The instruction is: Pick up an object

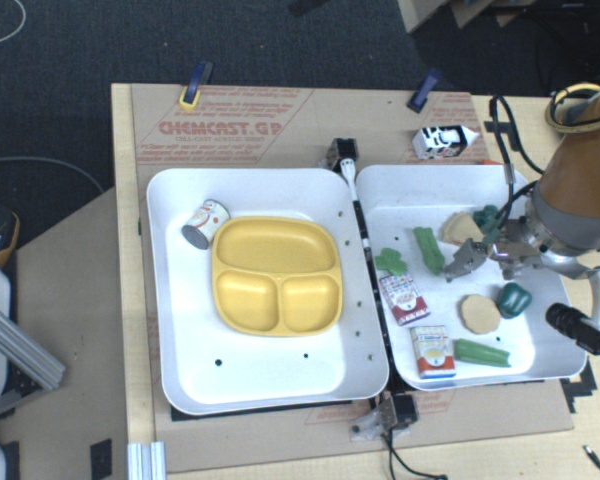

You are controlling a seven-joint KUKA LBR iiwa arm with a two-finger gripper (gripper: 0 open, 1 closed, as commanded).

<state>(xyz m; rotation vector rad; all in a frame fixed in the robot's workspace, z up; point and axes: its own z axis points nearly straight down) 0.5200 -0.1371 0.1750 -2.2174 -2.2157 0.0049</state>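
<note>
I see a blue clamp [424, 90] and a yellow-tipped clamp [193, 86] on the board's far edge, with a black-and-white toy [444, 141] near the blue one.

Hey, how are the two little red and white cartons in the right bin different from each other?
The upper carton lies tilted, its top leaning toward the left bin, while the lower carton lies nearly square with the bin's near wall. The upper carton shows mostly red; the lower carton shows a paler, yellowish panel. Both are small, flat and lie in the right bin.
</note>
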